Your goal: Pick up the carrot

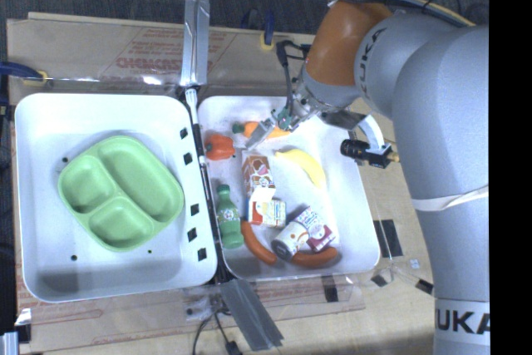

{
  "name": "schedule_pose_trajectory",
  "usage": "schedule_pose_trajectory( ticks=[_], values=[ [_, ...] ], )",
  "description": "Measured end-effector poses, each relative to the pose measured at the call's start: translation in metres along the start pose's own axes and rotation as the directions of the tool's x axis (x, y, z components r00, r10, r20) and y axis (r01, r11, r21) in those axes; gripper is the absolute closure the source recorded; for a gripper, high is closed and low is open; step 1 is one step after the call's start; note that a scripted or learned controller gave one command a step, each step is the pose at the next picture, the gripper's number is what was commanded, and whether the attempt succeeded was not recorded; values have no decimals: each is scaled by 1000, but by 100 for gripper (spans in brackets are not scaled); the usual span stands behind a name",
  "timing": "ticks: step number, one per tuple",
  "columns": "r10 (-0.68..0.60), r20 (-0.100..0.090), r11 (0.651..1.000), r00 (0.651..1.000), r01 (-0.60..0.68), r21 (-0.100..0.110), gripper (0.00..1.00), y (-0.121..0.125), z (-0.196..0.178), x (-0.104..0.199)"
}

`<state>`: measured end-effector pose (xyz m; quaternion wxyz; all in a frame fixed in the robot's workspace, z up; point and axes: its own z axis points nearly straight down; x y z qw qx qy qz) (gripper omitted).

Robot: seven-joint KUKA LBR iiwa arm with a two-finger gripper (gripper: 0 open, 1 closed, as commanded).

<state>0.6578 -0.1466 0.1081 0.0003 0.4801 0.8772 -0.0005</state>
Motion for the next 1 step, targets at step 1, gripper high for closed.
schedule_pose_trajectory(
  ticks=[1],
  values=[
    [-127,-5,992,992,127,4,0,-14,17,-19]
  ],
)
